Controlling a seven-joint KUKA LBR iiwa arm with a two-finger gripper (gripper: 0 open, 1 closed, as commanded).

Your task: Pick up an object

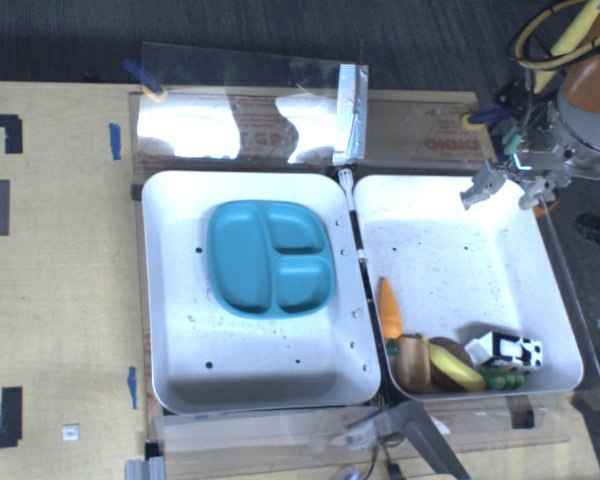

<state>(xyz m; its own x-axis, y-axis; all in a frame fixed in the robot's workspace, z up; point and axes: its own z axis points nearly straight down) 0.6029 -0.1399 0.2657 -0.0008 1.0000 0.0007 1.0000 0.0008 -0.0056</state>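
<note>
The gripper [504, 188] hangs over the far right corner of the right bin [450, 258], its two grey fingers spread apart with nothing between them. Well below it, against the near wall, lie a carrot [389, 309], a banana [453, 367], a brown block [412, 361] and a black-and-white toy [515, 349]. Off to its left, a smooth blue divided plate [271, 257] sits in the left bin [170, 268].

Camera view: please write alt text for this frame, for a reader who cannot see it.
The arm's hand hovers over the upper right corner of the right bin, fingers spread, holding nothing. A carrot, banana and other small items cluster along that bin's lower edge. The left bin holds a blue divided plate.
</note>
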